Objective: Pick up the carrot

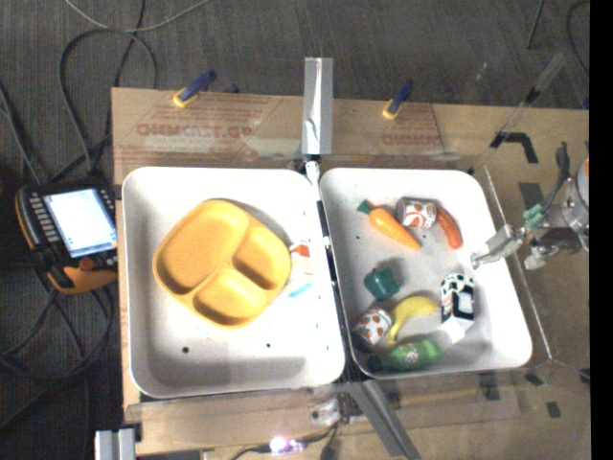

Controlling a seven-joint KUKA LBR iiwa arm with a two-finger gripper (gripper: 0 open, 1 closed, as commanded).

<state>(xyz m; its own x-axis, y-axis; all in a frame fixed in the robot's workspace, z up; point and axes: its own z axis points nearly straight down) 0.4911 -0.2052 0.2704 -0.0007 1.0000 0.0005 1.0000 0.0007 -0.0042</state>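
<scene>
Where frame crops the pincer [498, 247], carrot [393, 224] lies plain.

2 shallow white bins [144, 286] | 1 yellow plastic three-compartment plate [222, 261] | 1 orange toy carrot with green top [392, 223] | 1 yellow toy banana [414, 312] | 1 small teal cup [382, 282] | 1 green bottle lying flat [410, 355] | 1 black-and-white carton [458, 298] | 1 orange-red sausage-shaped piece [449, 226] | 2 red-and-white cans [417, 213]
</scene>
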